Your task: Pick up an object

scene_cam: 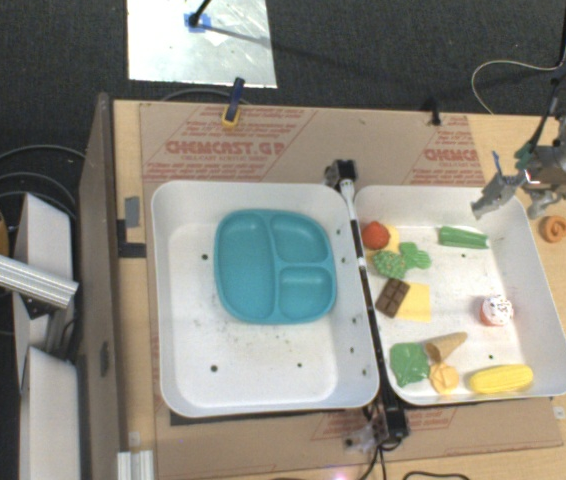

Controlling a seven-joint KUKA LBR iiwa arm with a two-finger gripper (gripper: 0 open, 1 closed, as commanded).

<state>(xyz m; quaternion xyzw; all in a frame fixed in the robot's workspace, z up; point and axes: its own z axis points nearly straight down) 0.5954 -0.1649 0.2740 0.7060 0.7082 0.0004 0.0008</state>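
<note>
Looking down at the surface (213, 133), you see two white bins side by side. The left bin (188, 368) holds a teal divided plate (273, 266). The right bin (533, 278) carries the toy food: a red tomato (375, 234) near its upper left corner, a green bean pod (462, 236) to its right, green broccoli (401, 260) below the tomato, a chocolate bar (393, 296) touching a yellow cheese slice (415, 303), a pink-and-white cupcake (496, 310) toward the right wall, an ice cream cone (445, 346), a green leaf (409, 363), a small orange piece (444, 377) and a yellow corn cob (501, 377) along the lower edge. The gripper (513, 196) hangs at the right of the frame over the right bin's upper right corner, its fingers (489, 200) spread apart and holding nothing. An orange ring (556, 229) lies outside that bin, just right of it.
</note>
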